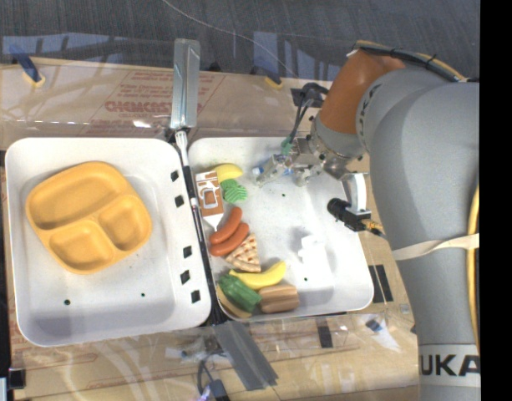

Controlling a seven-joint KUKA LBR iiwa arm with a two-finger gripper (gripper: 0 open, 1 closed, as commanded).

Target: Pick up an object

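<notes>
Toy food lies along the left side of the right bin (339, 286): a yellow lemon (229, 172), a green leafy piece (234, 192), an orange carton (209, 192), red sausages (229, 230), a pizza slice (245, 256), a banana (264, 276), a green cucumber (238, 291) and a brown piece (278, 299). My gripper (276, 167) hangs over the upper middle of that bin, just right of the lemon. Nothing shows between its fingers.
The left bin (38, 307) holds a yellow divided plate (87, 215). A metal divider bar (185, 82) runs between the bins at the top. The grey arm (423, 190) covers the right side of the right bin.
</notes>
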